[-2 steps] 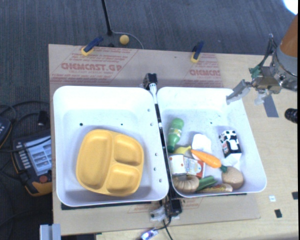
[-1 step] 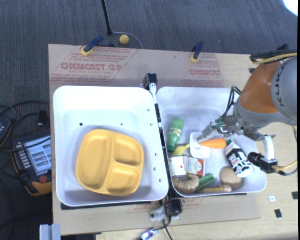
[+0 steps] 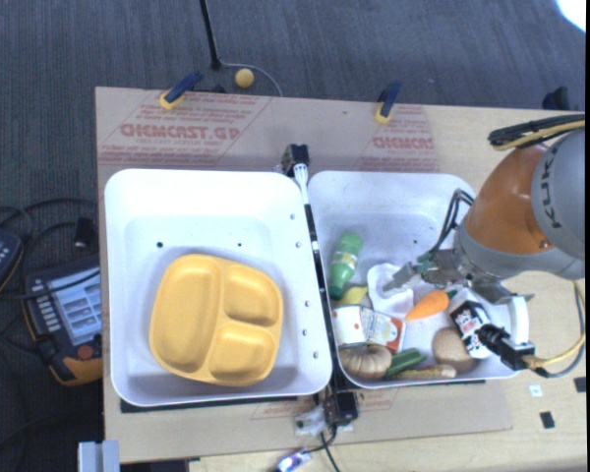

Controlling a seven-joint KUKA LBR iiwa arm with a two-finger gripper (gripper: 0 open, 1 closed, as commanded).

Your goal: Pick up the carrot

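The carrot (image 3: pixel 429 306) lies in the right bin (image 3: pixel 393 190), among the toy food near its front. The gripper (image 3: pixel 442 275) hangs just above and behind it, close but not clearly touching; I cannot tell how its grip stands.

Fixed overhead camera, slanted down on bins (image 3: pixel 128 224)
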